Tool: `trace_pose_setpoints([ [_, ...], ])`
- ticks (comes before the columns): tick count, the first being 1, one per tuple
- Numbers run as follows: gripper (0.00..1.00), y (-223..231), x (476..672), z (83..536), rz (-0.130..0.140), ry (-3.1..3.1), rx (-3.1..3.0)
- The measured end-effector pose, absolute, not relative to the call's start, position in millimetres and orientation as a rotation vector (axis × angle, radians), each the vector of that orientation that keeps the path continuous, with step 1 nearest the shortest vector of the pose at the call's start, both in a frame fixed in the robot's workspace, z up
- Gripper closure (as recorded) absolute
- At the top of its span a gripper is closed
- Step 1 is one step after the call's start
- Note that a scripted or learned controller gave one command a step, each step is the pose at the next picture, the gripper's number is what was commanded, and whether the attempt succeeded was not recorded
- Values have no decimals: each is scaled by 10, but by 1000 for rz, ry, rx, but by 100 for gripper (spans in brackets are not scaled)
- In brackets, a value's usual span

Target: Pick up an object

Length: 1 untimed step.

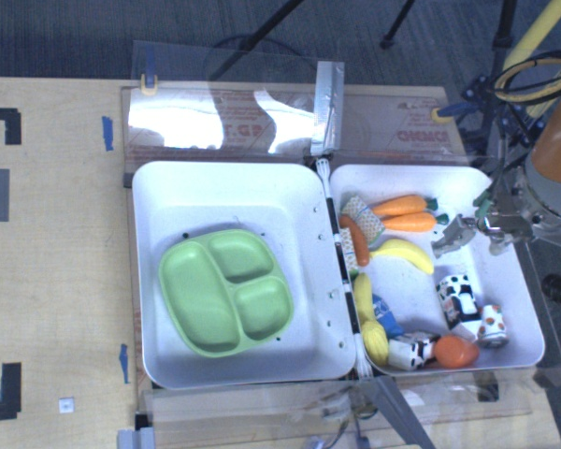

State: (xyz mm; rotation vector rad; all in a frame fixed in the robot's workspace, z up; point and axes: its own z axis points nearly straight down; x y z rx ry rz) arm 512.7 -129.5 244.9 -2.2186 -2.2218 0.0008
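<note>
The right bin [505, 279] holds several toy foods. Two orange carrots [404, 212] lie at its back, with a yellow banana [404, 253] just in front of them. A black-and-white cow figure [460, 297], a small spotted cup [491, 325] and an orange ball [455, 351] sit toward the front right. My gripper [467, 232] hangs over the bin's right side, just right of the banana and behind the cow figure. Nothing shows in its grasp.
The left bin [168, 195] carries a green divided plate [226, 291]. Along the right bin's left wall lie a reddish sausage [358, 239], a second yellow fruit [366, 311] and a blue piece [383, 307]. Cables and tripod legs [514, 73] stand behind the arm.
</note>
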Motion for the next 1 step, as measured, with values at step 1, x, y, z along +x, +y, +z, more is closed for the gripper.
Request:
trace_pose_setpoints([
  [1,0,-1845,5040,1338,1,-2055,-2375],
])
